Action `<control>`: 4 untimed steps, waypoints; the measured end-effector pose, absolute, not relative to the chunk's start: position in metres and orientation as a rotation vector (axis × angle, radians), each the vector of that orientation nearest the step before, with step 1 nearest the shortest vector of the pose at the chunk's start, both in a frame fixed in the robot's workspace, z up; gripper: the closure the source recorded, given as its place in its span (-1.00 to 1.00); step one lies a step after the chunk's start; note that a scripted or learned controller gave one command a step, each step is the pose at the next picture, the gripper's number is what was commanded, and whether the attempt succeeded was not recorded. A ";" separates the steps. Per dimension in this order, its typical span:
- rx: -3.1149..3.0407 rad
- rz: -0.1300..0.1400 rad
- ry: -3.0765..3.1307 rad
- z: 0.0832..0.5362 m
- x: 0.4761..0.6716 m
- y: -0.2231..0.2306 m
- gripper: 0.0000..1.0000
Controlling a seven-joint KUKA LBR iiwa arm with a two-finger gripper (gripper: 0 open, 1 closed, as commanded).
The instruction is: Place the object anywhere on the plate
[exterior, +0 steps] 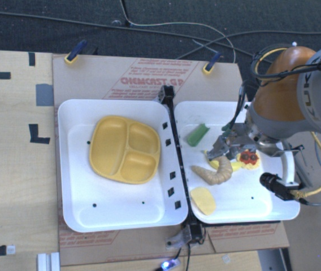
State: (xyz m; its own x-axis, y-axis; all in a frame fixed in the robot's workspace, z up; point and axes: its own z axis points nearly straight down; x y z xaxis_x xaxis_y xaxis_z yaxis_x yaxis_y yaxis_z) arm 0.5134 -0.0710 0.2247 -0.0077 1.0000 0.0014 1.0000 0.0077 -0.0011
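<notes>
A yellow three-compartment plate (125, 149) lies in the left bin (76, 208). In the right bin (245, 208) sit a green block (196, 134), a tan curved piece shaped like a shrimp or croissant (216, 172), a pale yellow oval piece (203, 200), and a small red and yellow item (247, 159). My gripper (224, 149) hangs low over the right bin, just above the tan curved piece and left of the red item. Nothing is visibly lifted between its fingers.
A black divider (174, 168) runs between the two bins. The arm's body (285, 95) covers the right bin's far right side. Cables lie across the dark floor behind, and two blue-yellow clamps (76, 51) hold the cardboard base.
</notes>
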 end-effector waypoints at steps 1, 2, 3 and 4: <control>-2.211 0.001 -2.229 0.221 0.526 -0.008 1.00; -2.212 0.001 -2.228 0.216 0.540 0.038 1.00; -2.213 0.001 -2.227 0.219 0.547 0.082 1.00; -2.213 0.000 -2.228 0.226 0.555 0.127 1.00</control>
